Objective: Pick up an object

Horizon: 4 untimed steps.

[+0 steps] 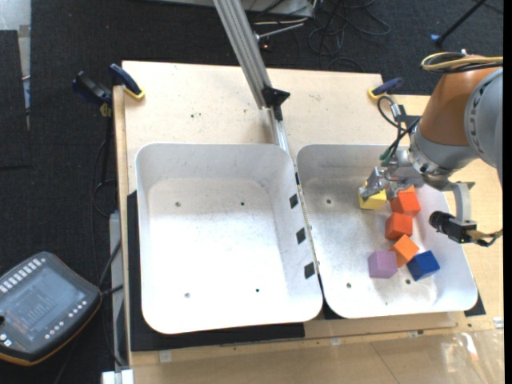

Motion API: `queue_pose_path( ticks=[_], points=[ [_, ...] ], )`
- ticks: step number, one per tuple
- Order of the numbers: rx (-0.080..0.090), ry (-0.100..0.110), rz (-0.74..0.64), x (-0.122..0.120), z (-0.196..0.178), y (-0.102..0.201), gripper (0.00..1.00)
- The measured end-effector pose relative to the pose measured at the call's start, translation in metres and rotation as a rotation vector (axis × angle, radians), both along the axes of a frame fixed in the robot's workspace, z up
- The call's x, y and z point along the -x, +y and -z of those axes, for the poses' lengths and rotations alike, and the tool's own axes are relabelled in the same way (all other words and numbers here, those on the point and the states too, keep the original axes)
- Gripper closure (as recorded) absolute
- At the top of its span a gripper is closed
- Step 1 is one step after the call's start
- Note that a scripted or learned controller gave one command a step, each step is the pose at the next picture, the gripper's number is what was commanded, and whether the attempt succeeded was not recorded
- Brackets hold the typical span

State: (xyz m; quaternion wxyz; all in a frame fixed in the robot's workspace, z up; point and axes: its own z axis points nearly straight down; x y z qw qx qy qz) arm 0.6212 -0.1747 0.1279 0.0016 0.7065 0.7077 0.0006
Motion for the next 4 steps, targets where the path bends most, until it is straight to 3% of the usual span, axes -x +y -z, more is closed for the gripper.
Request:
queue_pose_path(
  ticks=[3,4],
  points=[
    [0.0,-0.002,-0.002,0.009,-0.137,0.011,1.0],
    [-0.003,0.003,-0.006,0.019,-0.141,0.059,1.0]
  ],
)
